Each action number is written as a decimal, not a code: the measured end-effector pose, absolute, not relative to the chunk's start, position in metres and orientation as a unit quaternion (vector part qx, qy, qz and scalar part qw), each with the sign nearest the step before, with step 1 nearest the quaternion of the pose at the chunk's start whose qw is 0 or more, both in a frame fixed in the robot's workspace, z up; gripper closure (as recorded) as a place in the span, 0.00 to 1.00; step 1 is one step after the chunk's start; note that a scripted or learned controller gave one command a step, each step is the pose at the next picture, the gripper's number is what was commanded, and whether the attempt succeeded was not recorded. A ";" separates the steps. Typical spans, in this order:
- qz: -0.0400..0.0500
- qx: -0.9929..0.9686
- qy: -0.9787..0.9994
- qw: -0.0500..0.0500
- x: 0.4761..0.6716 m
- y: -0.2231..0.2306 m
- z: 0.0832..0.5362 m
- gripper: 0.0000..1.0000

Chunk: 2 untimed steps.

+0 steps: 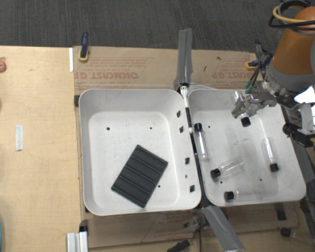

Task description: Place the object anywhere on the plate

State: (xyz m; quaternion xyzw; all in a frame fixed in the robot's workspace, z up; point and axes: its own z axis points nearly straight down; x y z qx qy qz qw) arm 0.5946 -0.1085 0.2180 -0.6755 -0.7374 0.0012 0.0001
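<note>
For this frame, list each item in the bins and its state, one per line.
Dark ribbed plate: flat in left bin, set diagonally, nothing on it.
Clear tubes with black caps: lying loose in right bin.
Gripper: over right bin's far side, a black-capped tube at its tip; grip unclear.

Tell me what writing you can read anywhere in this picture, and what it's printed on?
"CHEMCAST GP": red print on the brown cardboard sheet behind the left bin. It lies upside down from this view, and I read it with some doubt.
A second, smaller red line sits just above it: too blurred to read.
Fainter red print on the cardboard behind the right bin: too blurred to read.
</note>
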 end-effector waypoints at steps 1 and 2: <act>0.001 -0.510 -0.860 0.000 0.656 -0.070 0.191 1.00; 0.001 -0.561 -0.827 -0.001 0.659 0.003 0.270 1.00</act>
